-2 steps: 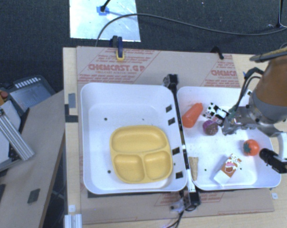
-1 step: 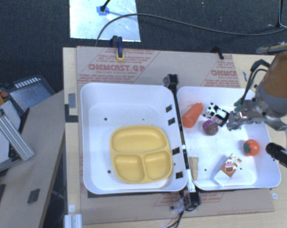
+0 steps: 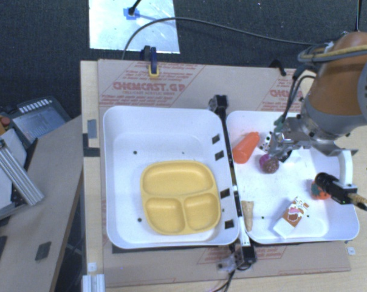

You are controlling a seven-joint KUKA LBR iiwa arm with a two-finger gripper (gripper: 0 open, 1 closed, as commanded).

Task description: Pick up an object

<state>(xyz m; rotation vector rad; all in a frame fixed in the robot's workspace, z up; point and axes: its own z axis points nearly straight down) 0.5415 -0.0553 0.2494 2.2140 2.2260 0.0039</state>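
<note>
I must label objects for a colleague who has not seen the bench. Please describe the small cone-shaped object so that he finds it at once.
Start at the right bin. Along its left wall, near the front corner, lies the tan cone. It is narrow and pointed, unlike the orange carrot-like piece further back.

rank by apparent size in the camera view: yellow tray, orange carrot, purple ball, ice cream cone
1. yellow tray
2. orange carrot
3. ice cream cone, close to the carrot, so that order is unsure
4. purple ball
</note>
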